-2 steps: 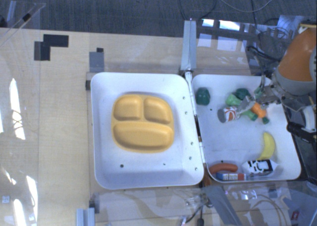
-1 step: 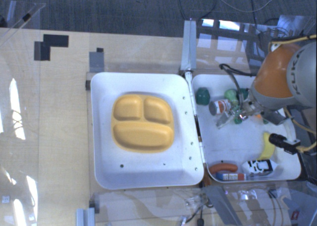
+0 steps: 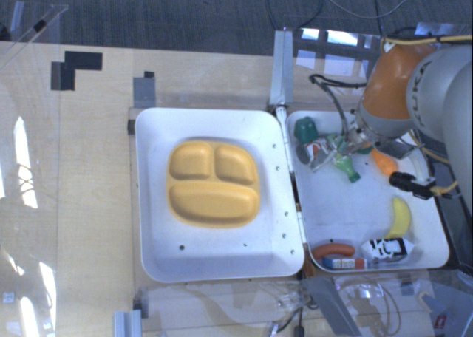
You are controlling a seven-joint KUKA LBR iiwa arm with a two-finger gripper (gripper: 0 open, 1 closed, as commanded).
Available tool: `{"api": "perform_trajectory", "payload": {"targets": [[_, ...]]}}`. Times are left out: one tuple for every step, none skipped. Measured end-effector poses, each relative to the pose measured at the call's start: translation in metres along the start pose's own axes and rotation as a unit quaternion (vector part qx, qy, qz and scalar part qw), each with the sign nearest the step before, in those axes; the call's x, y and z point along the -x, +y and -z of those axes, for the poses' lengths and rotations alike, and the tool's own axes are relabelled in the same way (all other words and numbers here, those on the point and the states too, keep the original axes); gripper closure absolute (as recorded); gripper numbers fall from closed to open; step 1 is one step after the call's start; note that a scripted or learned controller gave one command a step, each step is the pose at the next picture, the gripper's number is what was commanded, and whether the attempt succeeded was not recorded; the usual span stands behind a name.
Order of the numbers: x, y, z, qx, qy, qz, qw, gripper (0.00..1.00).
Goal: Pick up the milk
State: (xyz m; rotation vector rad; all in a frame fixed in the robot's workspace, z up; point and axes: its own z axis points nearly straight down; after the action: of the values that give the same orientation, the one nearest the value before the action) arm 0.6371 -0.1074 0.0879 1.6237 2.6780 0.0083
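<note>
The milk (image 3: 387, 249) is a small white carton with black patches, lying on its side at the front right of the right bin (image 3: 332, 210). My gripper (image 3: 346, 145) hangs over the back of that bin, well behind the milk and to its left. It is low among a green bottle (image 3: 348, 168), a red and white can (image 3: 315, 153) and a dark green item (image 3: 305, 130). The grey wrist with its orange band (image 3: 388, 84) hides part of the bin's back right corner.
A banana (image 3: 400, 217) lies just behind the milk. An orange carrot (image 3: 383, 160) lies by the wrist. A red sausage (image 3: 332, 250) and a small red and white pack (image 3: 344, 262) rest along the front wall. The left bin (image 3: 148, 202) holds a yellow divided tray (image 3: 213, 182).
</note>
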Motion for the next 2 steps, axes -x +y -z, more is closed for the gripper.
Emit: {"api": "perform_trajectory", "payload": {"targets": [[0.05,-0.047,0.147,-0.001,-0.001,0.064,0.998,0.0],[0.007,-0.034,0.034,0.003,-0.004,0.221,0.9752,0.0]]}}
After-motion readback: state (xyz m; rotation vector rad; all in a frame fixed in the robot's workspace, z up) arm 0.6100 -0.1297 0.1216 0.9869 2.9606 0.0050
